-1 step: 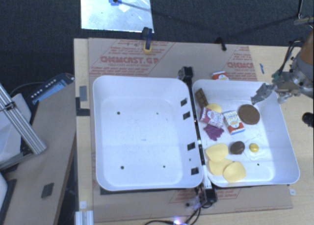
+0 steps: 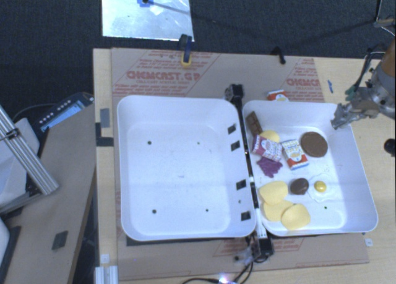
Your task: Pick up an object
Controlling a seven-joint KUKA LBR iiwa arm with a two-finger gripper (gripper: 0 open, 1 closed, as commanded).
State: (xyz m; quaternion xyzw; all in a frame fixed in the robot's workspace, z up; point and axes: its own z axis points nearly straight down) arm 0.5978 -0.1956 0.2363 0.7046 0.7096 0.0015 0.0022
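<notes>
Hovering over the far right rim of the right bin, arm running off the frame edge; gripper showing small and blurred, grip impossible to tell. Lying well apart from it: brown disc, snack packets, yellow pieces, crowding the bin's left half, leaving white floor showing along its right wall.

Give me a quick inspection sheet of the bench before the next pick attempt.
Surface: bench bears left bin and right bin side by side.
Job's things: all in the right bin: brown disc, fried egg, yellow pieces, purple piece, small packets.
Clutter: red-white item outside the bin's far edge.
Grippers: pincer over the right bin's far right corner, holding nothing seen.
Cables: black cable across the dark floor.
Surroundings: shiny sheet beyond the bench.
</notes>
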